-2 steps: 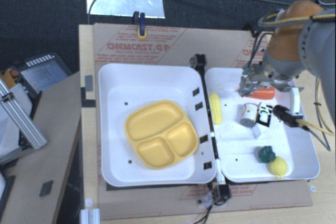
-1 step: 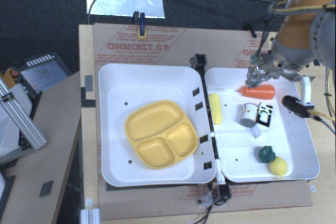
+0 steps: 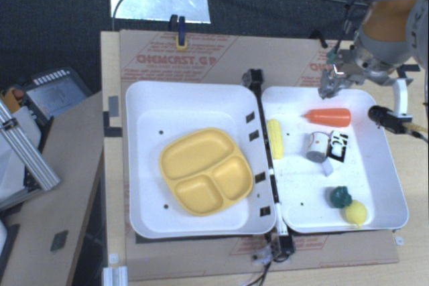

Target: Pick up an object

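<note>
My gripper [image 3: 329,88] hangs over the far edge of the right bin [image 3: 387,164], just above and left of an orange carrot [image 3: 328,117]. Nothing shows between its fingers. Further down the right bin lie a yellow corn cob [image 3: 275,138], a grey-and-white cup on its side [image 3: 317,148] beside a black-and-white block [image 3: 338,146], a dark green lump [image 3: 340,197] and a yellow lemon [image 3: 356,213]. In the left bin [image 3: 144,117] rests a yellow divided plate [image 3: 205,171].
A black divider with clips [image 3: 261,144] runs between the two bins. Brown cardboard [image 3: 194,57] lies under them. A metal rail [image 3: 23,144] and a grey device [image 3: 57,94] sit on the bench to the left.
</note>
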